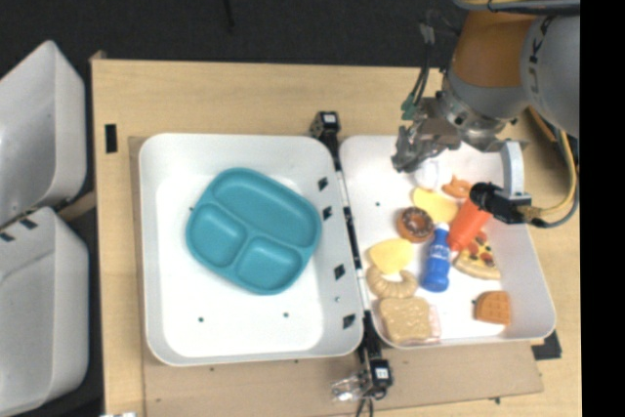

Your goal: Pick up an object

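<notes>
The claw (pixel 414 154) is hanging over the far end of the right bin (pixel 518 312), close to its back wall, with the arm (pixel 498 44) reaching in from the right behind it. From where I am standing I cannot tell how the claw is set, and nothing is visibly held in it. Judgement: the pick is not yet made; the approach is under way at most, and the grasp and lift are both outstanding.

The candidate objects are all lying on the near side of the claw, in the same bin. Closest, just below it, a small white piece (pixel 427 177) is sitting on the floor of the bin. Further toward me, a yellow piece (pixel 434 203) and a chocolate doughnut (pixel 414 226) are lying together. To the claw's right and nearer me, an orange bottle (pixel 467 224) and a blue bottle (pixel 436 261) are lying by a pizza slice (pixel 480 259). Nearest me are a croissant (pixel 393 283), a slice of toast (pixel 406 317) and an orange-brown piece (pixel 492 308).

Obstruction: the items are crowding one another, so a clean descent onto any single one is looking awkward. Well to the claw's left, the left bin (pixel 161 308) is holding a teal divided tray (pixel 254 229), clear of the work.
</notes>
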